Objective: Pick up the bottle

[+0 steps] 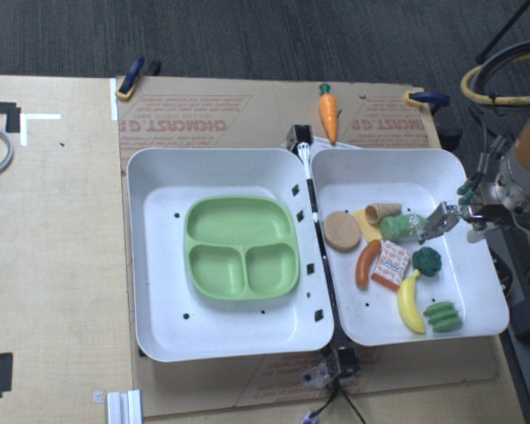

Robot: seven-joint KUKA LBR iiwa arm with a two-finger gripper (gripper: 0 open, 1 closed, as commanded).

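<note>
Gripper [439, 220] is low in the right bin [477, 318], reaching in from the right edge, metal fingertips at the right end of the green bottle [401, 227]. Can't tell whether it is released or clamped; the tips overlap the bottle's end and the gap isn't resolvable. Bottle lies on its side, upper-middle of the right bin, not clearly lifted.

Around the bottle:
- ice cream cone [382, 210] just above-left, lying flat, near or touching the bottle
- yellow slab [368, 225] (cheese-like) to the left, partly under the cone
- round tan cookie-like disc [342, 230] further left, near the bin's left wall
- red and white carton [391, 264] just below the bottle
- hot dog sausage [367, 263] left of the carton, beside it
- broccoli [427, 261] right of the carton, below the gripper
- banana [411, 303] below the carton, running toward the front wall
- green ridged item [442, 316], looks like a pea pod or pickle, right of the banana's lower end, in the front right corner

Left bin [150, 263] holds a green three-compartment plate [242, 247], roughly centred.

Outside the bins: toy carrot [327, 112] on the cardboard sheet [185, 117] behind the right bin, tip toward the bin. Blue and yellow clamps [131, 77] at the cardboard's back corners. Arm's wrist [517, 179] sits over the right bin's right rim, with yellow cable loop [499, 82] above it.
</note>
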